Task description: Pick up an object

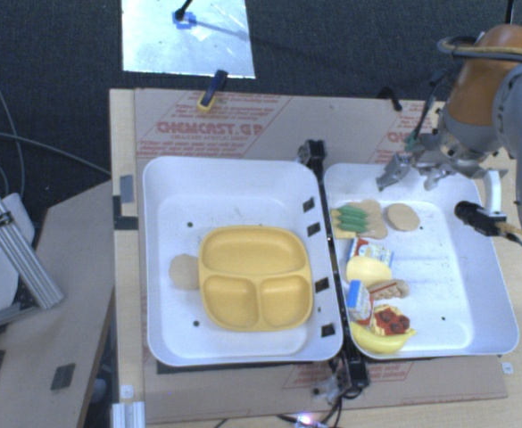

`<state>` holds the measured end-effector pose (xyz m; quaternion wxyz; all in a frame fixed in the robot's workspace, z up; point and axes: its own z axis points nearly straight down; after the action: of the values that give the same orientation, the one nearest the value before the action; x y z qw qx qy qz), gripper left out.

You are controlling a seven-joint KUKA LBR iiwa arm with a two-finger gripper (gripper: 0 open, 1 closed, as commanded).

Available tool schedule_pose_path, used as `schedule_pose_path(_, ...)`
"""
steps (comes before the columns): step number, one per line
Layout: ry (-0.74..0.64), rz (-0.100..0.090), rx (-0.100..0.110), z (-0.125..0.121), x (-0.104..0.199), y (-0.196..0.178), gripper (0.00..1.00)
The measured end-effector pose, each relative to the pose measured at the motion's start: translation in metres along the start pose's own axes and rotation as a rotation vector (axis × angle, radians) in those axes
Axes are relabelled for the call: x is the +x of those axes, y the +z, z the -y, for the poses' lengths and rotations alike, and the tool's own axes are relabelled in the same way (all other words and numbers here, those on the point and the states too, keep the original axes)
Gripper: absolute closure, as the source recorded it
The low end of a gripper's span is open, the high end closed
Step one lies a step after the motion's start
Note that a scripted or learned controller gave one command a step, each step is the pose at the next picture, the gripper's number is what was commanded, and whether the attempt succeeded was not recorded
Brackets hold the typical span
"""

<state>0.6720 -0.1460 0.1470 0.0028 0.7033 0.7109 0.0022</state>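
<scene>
Over the far edge of the right bin: gripper of the grey arm, fingers spread, nothing between them, hanging above bare white floor near the bin's back wall. Just below and in front of the gripper: round tan disc lying flat, beside a green ridged toy piece resting on a tan slab. Along the right bin's left wall, toward the near side: cluster of toy food, including a yellow piece, a blue-and-white packet, a red item and a banana at the near corner. Left bin: yellow three-compartment tray lying flat at centre, a tan disc touching its left edge. Beneath both bins: printed cardboard sheet.
</scene>
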Motion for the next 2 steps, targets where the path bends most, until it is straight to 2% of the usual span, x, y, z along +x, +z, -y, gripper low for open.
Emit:
schedule_pose_path(1, 0.003, -0.004, 0.012, 0.056, 0.053, 0.022, 0.0)
schedule_pose_path(2, 0.009, 0.0, -0.004, 0.01, 0.048, 0.05, 0.0)
